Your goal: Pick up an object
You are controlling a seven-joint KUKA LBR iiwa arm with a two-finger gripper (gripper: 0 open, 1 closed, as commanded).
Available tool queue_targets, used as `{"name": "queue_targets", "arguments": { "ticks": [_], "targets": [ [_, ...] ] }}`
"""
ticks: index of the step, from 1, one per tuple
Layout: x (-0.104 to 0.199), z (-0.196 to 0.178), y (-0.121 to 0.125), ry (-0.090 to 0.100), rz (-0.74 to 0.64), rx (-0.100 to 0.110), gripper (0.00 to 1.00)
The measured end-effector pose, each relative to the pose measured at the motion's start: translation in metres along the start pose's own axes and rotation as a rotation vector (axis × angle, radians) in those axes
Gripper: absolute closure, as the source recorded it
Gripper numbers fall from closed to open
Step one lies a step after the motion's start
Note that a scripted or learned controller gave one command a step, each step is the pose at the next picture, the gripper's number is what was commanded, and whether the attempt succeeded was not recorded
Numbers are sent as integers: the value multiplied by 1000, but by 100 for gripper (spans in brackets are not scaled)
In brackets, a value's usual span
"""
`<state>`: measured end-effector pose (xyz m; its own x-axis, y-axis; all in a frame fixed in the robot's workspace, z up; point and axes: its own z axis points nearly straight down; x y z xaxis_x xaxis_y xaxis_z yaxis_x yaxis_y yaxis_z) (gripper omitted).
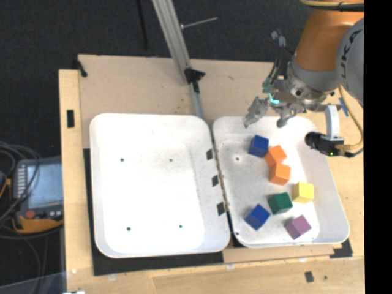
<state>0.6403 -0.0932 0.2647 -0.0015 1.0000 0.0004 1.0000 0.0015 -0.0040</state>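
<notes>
The hand [267,114] hangs spread and empty over the far edge of the right bin [324,225], probably poised to drop onto the nearest blue cube [258,146], which lies just beneath near that edge.

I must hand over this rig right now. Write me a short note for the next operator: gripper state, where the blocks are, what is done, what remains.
Gripper: jaws open, holding nothing, above the far end of the right bin.
Blocks, all in the right bin: blue block nearest the gripper, two orange blocks, yellow block, green block, second blue block, purple block.
Done: no block lifted.
Left: descend, close on one block, lift.
</notes>
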Motion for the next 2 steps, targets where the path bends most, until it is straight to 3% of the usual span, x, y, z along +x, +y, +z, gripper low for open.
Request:
{"name": "queue_targets", "arguments": {
  "ticks": [1,2],
  "targets": [
    [0,-3,1,0,-1,-5,0],
    [4,51,-9,-2,2,0,0]
  ]
}}
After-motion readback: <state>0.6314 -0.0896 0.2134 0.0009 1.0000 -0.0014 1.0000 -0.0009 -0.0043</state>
